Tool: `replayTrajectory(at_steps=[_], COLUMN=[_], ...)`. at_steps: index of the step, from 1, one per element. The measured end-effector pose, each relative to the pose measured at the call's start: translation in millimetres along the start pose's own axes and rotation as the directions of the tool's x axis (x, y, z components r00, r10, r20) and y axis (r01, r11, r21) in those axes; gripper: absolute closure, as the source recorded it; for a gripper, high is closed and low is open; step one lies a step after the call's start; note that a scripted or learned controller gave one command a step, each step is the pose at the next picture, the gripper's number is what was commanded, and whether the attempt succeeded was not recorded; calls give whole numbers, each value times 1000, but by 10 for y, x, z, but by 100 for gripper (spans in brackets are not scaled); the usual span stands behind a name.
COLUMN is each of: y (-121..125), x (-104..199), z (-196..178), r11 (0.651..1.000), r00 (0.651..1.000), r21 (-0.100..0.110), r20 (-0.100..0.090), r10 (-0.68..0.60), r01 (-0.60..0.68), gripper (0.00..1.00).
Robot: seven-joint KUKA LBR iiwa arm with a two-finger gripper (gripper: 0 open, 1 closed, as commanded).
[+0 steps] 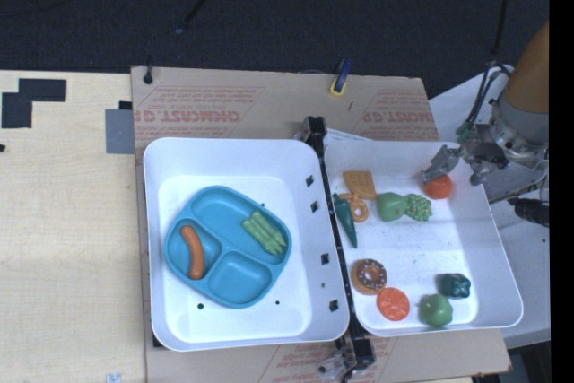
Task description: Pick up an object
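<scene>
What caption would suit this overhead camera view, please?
Gripper poised over an orange ball in the right bin of toy food.

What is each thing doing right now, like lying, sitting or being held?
Gripper: open, over the right bin's far corner, holding nothing.
Tomato: lying just under the gripper, not gripped.
Broccoli: on its side, touching the green pepper.
Donut: lying flat.
Hot dog: lying in a plate compartment.
Green beans: lying in another compartment.
Plate: flat in the left bin.
</scene>
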State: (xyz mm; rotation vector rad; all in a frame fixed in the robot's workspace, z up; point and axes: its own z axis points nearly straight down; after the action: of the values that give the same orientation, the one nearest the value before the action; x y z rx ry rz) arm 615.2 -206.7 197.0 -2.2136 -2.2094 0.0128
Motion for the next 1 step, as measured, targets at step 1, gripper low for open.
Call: replayTrajectory(at_steps=[1], y=[28], x=[0], z=[-92], r11=[1000], r00=[1000], r21=[-14], r20=[3], r10=[-2], r01=[2], gripper=[0])
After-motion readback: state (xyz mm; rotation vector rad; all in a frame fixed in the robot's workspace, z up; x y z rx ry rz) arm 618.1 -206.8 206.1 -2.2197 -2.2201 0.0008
